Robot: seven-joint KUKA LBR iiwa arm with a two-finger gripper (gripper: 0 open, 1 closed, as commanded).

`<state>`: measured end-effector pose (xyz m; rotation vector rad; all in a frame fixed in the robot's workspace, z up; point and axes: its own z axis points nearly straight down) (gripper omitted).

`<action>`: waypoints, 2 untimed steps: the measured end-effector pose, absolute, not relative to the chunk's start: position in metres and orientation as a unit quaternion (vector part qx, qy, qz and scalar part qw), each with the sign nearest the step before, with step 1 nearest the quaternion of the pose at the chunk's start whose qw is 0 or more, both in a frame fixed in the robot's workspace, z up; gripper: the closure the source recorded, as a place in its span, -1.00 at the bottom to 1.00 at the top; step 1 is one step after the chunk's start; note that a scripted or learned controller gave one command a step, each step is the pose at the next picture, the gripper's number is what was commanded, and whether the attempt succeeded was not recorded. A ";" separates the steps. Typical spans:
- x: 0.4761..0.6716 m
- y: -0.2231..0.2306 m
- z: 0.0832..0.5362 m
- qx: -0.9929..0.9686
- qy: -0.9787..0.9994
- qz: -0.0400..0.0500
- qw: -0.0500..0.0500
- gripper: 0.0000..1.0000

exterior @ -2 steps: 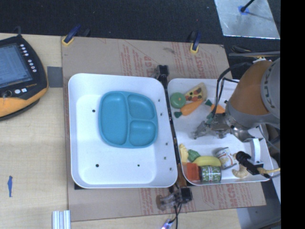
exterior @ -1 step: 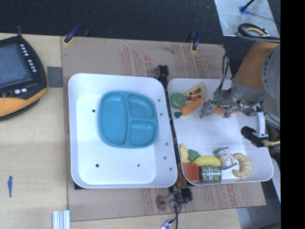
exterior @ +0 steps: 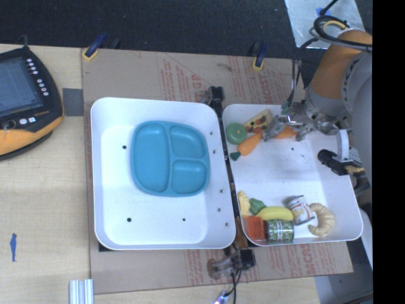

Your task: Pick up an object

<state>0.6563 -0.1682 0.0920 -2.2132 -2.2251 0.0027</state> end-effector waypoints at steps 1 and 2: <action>0.655 -0.168 0.102 -0.703 -0.711 0.003 0.004 1.00; 0.655 -0.168 0.102 -0.703 -0.711 0.003 0.004 -1.00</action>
